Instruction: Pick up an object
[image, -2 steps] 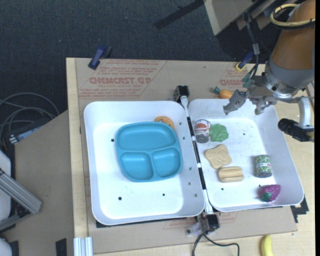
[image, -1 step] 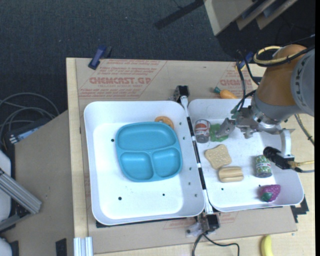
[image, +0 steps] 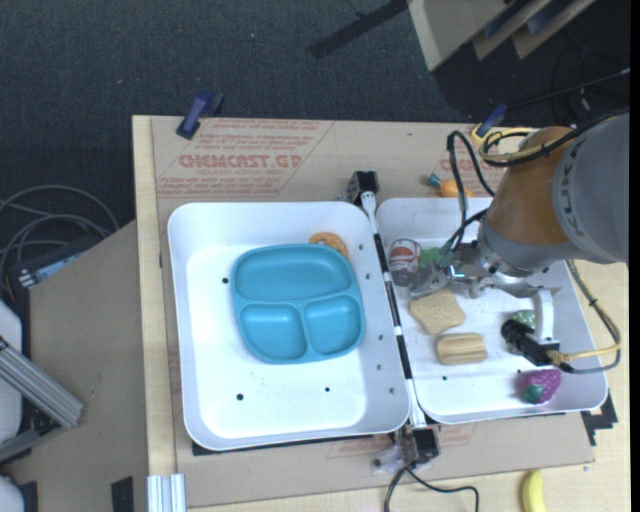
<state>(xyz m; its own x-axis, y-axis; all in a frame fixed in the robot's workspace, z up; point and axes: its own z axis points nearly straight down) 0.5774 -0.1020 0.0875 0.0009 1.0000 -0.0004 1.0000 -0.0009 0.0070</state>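
My gripper (image: 452, 276) hangs low over the back of the right bin (image: 470, 402), with the grey arm and its orange band coming in from the right. Just under and in front of it lies a tan slice of toast (image: 438, 312). A small red and white can (image: 403, 256) stands to its left near the bin's wall, and something green (image: 430, 260) shows between the can and the gripper. A pale wooden block (image: 461, 348) lies in front of the toast. A pink and green strawberry-like toy (image: 538, 385) rests at the front right corner.
The left bin (image: 200, 400) holds a blue divided plate (image: 298, 301) with a brown ring-shaped thing (image: 328, 241) behind it. A blue clip (image: 200, 113) lies at the bench's back left. A yellow thing (image: 533, 490) sits past the front edge.
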